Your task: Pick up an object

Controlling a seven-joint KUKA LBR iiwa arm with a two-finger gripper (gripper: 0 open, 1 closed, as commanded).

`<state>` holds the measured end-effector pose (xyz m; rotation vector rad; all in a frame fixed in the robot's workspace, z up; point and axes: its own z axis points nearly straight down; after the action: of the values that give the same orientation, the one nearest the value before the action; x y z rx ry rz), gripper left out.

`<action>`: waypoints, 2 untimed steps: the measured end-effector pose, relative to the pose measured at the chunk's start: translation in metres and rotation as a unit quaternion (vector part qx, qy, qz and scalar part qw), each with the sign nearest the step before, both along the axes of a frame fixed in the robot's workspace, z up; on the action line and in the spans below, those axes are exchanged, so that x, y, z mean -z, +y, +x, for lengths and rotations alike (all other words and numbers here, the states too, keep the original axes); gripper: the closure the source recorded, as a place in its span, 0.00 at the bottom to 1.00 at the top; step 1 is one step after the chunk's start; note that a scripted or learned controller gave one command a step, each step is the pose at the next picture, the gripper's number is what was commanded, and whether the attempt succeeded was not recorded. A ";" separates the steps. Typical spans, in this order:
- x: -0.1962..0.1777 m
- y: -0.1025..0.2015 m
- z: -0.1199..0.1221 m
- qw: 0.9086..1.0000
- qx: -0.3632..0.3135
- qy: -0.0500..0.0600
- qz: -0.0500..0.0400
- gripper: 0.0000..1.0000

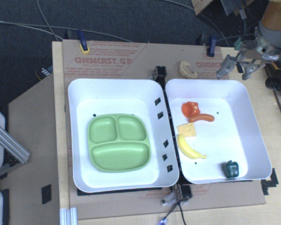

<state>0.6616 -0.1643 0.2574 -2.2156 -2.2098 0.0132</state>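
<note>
The right bin (246,125) holds a red pepper piece (191,109), a red sausage (202,118), a yellow cheese wedge (187,130), a yellow banana (189,148) and a dark green pepper (231,169). My gripper (236,67) hangs above the bench just past the right bin's far right corner, well away from all of these. Its fingers (225,68) are spread apart with nothing between them.
The left bin (79,125) holds a green divided plate (118,142). A beige curved object (188,70) lies on the cardboard behind the right bin. Clamps (84,45) stand at the board's far edge, and cables run across the dark floor behind.
</note>
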 end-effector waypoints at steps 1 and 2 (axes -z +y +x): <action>-0.009 0.001 0.002 1.000 -0.002 -0.007 -0.001 0.00; 0.036 0.007 -0.004 1.000 -0.001 -0.005 -0.001 0.00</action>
<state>0.6579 -0.1577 0.2214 -2.2182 -2.2180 0.0042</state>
